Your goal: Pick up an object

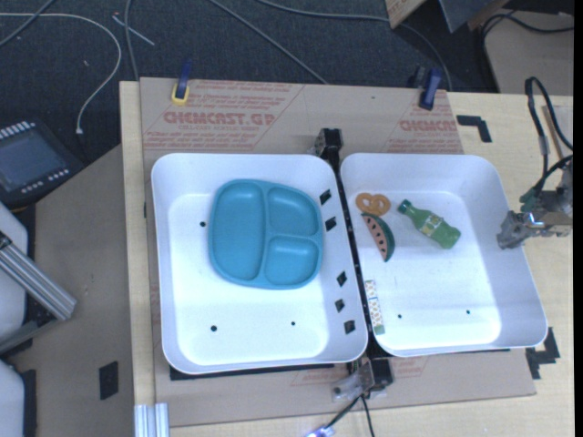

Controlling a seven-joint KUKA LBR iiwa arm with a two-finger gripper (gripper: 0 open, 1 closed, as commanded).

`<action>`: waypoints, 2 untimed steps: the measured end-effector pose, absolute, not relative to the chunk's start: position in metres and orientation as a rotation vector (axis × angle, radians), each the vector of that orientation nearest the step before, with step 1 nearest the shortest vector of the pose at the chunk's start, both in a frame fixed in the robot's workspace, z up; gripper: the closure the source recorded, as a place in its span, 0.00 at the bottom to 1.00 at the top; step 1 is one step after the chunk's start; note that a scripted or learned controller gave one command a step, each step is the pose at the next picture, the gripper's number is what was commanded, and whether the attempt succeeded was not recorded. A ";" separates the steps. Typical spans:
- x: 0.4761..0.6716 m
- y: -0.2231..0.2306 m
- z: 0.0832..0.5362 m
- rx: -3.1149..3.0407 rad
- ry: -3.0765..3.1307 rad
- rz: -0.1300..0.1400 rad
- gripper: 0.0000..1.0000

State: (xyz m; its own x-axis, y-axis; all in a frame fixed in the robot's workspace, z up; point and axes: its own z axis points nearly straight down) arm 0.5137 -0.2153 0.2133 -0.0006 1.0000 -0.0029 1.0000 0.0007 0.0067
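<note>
Camera view, read from the left: I see the left bin [173,271] holding a blue divided plate [267,233], which lies flat in the bin's upper middle, its three compartments facing up. A black divider strip [344,244] runs between the two bins where their rims meet.

In the right bin [510,271] I count a few small things, all gathered in its upper left part. Nearest the divider is a pretzel [371,204], and just below it lies a watermelon slice [383,235], the two close together and perhaps touching. To their right lies a green bottle [430,224] on its side, tilted, its cap end pointing toward the pretzel. Low along the bin's left wall lies a thin patterned strip [373,304].

Farther right, at the right bin's outer rim, I make out the gripper [521,228], a grey metal piece hanging just outside the bin and well apart from the bottle. From my seat I cannot tell whether the claw is apart or together.
</note>
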 end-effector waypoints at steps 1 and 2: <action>0.514 -0.215 0.219 2.219 2.221 0.002 1.00; 0.527 -0.161 0.231 2.213 2.228 0.005 1.00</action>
